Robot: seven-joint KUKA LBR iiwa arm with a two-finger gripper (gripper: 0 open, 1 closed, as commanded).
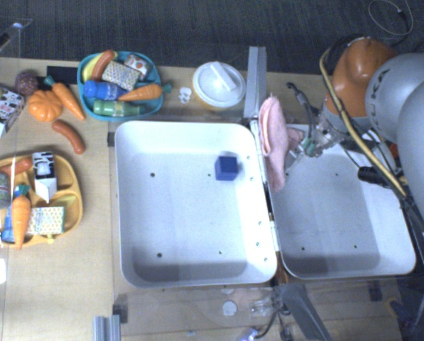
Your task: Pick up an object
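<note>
- Camera view: gripper [302, 150] touching pink cloth [272, 139]; can't tell its grip state.
- Cloth drapes over right bin [354, 261] left wall; you lift straight, clear the wall.

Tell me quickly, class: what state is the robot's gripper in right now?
Gripper: beside the pink cloth at the right bin's upper left corner; open or shut cannot be told.

Even, cool, fairly bright light from overhead. The two white bins [190, 261] are bright; each floor carries a soft grey shadow along its near wall. A small blue cube [226, 167] casts almost no shadow. The picture is slightly soft and grainy, with bluish colour fringing around the far-right arm [403, 91].
</note>
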